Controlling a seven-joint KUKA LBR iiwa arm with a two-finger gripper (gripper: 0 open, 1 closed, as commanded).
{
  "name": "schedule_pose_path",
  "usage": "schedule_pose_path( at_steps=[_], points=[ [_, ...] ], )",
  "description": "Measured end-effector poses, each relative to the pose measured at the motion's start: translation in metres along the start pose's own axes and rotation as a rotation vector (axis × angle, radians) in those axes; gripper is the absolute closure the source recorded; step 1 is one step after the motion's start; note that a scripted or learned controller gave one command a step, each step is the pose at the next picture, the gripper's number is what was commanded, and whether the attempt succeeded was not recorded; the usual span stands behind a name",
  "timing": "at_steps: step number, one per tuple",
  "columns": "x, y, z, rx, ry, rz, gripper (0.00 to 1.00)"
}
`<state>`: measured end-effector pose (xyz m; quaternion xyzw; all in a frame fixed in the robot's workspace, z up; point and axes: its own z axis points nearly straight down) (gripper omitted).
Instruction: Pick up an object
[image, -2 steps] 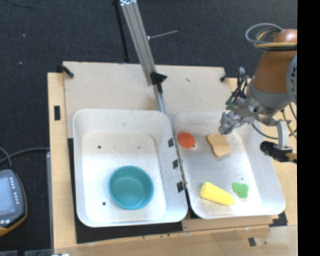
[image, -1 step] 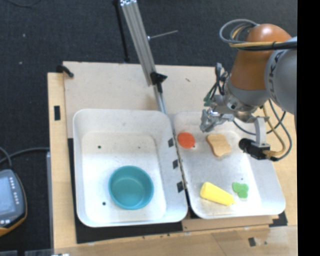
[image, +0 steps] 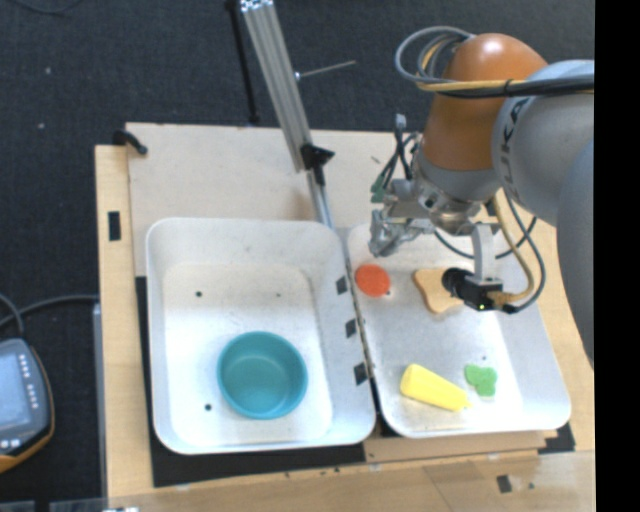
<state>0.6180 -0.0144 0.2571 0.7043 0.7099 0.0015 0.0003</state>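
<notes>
Yellow wedge (image: 433, 387), green piece (image: 481, 379), tan piece (image: 436, 289) and orange disc (image: 373, 281) all lay loose in the right bin (image: 545, 340); tool (image: 388, 238) hovered above its far-left corner, jaw state unreadable, nothing picked yet.

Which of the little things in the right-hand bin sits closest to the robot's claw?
The small orange round piece, just below the gripper near the bin's left wall. The tan piece lies further right; the yellow wedge and green piece lie toward the near edge.

even, fairly bright overhead light, soft shadows, slightly soft focus, perhaps mild glare on the white bins (image: 250, 240).
</notes>
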Motion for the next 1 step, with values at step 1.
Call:
schedule_pose_path(
  at_steps=[1],
  points=[
    [0.0465,0.0023,-0.0029,0.0,0.0,0.001,1.0]
  ],
)
